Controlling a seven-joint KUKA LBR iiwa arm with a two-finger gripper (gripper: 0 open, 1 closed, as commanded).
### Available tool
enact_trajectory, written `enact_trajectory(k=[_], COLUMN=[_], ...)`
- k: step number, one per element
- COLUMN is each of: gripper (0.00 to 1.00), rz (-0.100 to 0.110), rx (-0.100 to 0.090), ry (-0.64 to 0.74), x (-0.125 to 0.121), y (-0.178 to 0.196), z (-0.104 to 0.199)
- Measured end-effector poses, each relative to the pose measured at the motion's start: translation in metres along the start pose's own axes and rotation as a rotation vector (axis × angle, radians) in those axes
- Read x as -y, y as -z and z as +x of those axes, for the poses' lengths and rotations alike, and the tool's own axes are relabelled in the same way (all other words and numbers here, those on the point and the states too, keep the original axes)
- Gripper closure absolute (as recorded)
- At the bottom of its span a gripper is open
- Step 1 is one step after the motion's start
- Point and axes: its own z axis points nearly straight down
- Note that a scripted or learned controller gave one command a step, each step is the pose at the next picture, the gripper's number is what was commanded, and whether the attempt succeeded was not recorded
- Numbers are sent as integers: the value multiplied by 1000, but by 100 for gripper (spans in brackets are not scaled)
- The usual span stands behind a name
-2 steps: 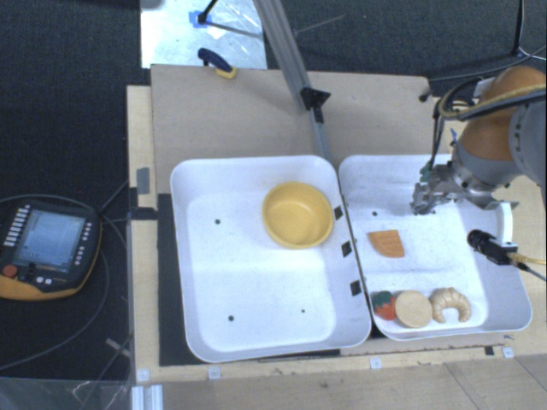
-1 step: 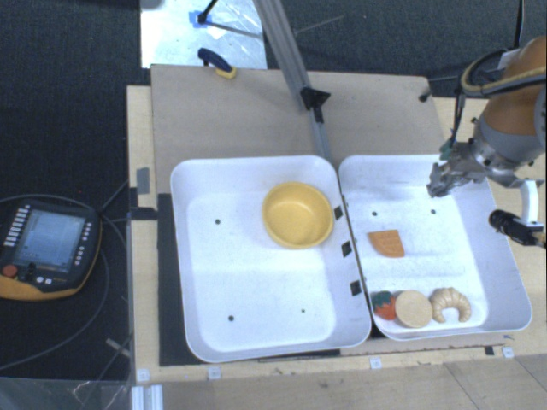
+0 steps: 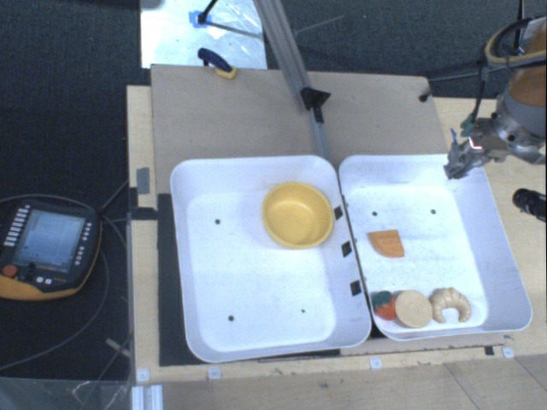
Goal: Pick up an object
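The right bin (image 3: 479,196) holds an orange wedge-shaped piece (image 3: 387,243) near its middle. Along its front wall lie a red and green piece (image 3: 384,304), a round tan biscuit (image 3: 413,308) and a croissant (image 3: 451,304). A yellow bowl (image 3: 297,214) sits in the left bin (image 3: 205,254) at its far right. My gripper (image 3: 460,162) hangs over the far right corner of the right bin, well away from all the pieces, with nothing seen between its fingers.
A grey pole (image 3: 286,45) slants across the back of the bench, ending near the bins' shared far corner. A teach pendant (image 3: 44,246) lies on the floor at left. A blue and yellow clamp (image 3: 217,62) grips the bench's far edge.
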Motion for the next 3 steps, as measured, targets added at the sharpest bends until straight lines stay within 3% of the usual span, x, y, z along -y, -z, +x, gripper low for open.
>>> enact_trajectory(k=[1,3], gripper=[100,100], rz=[2,6], rx=[0,-3], ry=[0,4], x=[-1,-2], y=[39,14], z=[0,101])
